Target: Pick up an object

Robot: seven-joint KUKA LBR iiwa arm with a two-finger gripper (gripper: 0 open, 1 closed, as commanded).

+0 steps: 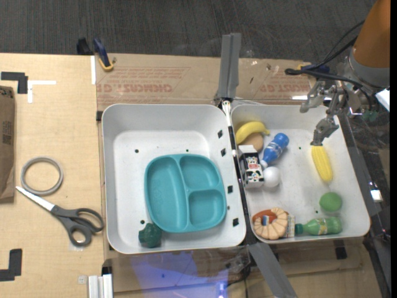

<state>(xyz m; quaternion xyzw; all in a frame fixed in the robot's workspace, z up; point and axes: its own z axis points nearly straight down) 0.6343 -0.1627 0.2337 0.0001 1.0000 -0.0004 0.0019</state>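
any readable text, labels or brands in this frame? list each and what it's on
"CHEMICAL GR…": red print on the cardboard sheet behind the bins, upside down and mirrored, only partly legible; reading uncertain.
Small carton in the right bin: printed graphics, too small to read.
Green bottle: label too blurred to read.
Nothing else legible.

Glossy teal plastic tray [185, 193] in smooth white plastic bin [118, 166], beside matt wooden bench [49, 117]

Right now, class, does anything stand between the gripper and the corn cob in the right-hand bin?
Nothing visible does. The gripper hangs over the far part of the right bin, and the corn cob lies just below it in the picture, on bare bin floor. The green ball lies beyond the cob, not between them.
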